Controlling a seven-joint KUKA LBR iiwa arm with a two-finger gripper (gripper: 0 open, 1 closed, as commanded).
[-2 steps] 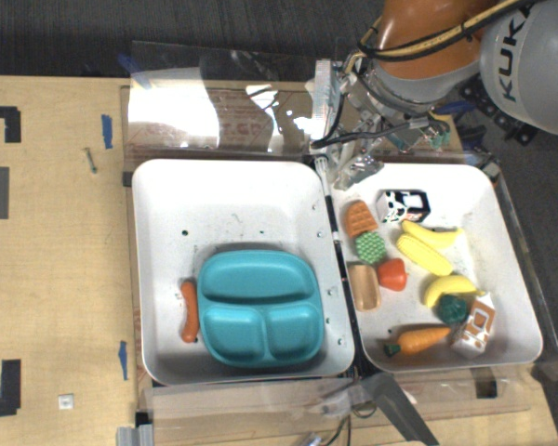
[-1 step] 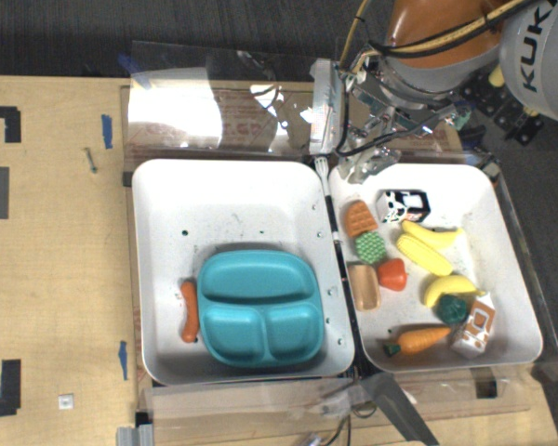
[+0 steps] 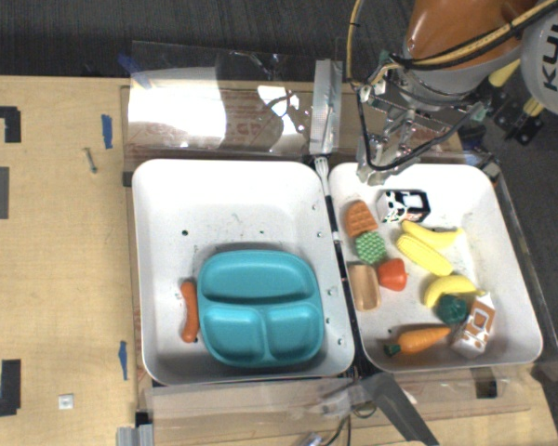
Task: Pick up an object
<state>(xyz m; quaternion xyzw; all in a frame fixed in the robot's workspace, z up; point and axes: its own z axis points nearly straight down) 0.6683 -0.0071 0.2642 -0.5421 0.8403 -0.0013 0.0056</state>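
bright overhead light; glare on clear panel point(image 3: 219, 110).

1 fixed overhead camera, slanted downward

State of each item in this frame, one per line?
gripper: above right bin's far-left corner, nothing seen held
teal tray: flat in left bin
orange sausage: lying beside tray's left
banana: lying in right bin
carrot: lying near front wall
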